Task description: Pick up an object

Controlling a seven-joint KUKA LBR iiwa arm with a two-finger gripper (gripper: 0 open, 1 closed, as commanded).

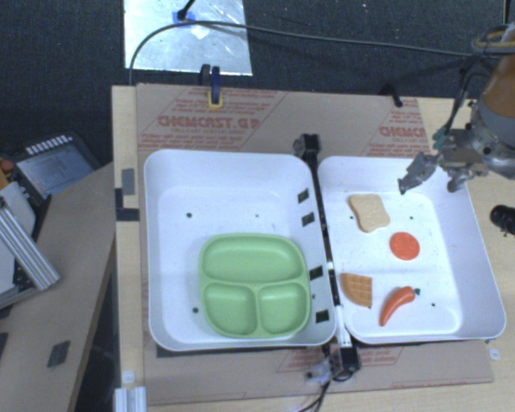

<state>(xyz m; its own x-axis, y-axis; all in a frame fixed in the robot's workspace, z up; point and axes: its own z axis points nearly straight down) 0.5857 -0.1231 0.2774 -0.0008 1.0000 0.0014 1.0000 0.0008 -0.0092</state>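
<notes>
the gripper [433,177] is held spread wide and empty above the right bin [476,256], at two o'clock from the bread slice [369,212].

We see an evenly lit scene under soft overhead light. The two white bins [240,178] are the brightest surfaces, nearly washed out on their floors, with only faint shadows along their walls. The foil sheet [187,24] at the top catches mottled glare. The dark floor [43,50] around the bench reads as grainy near-black. The picture is low in resolution and slightly soft, and the arm [506,101] at the right edge looks blurred.
</notes>
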